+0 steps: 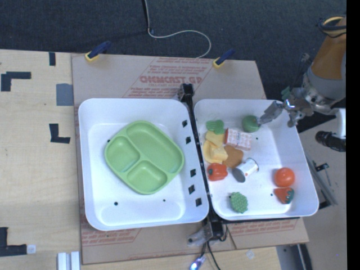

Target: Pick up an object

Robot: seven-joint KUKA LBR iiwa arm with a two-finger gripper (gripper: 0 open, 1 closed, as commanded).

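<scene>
Camera view: approach step, nothing held.
Pincer (279,112) hangs spread apart beside the green ball (250,123); next, descend and close.

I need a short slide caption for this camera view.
Gripper beside a green ball in the right bin; green tray in the left bin.

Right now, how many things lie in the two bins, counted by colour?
Green: 4, the divided plate, a round ball, a leafy piece, a bumpy piece
Red or orange: 3
Yellow or tan: 3
White or silver: 2
Total: 12
</scene>
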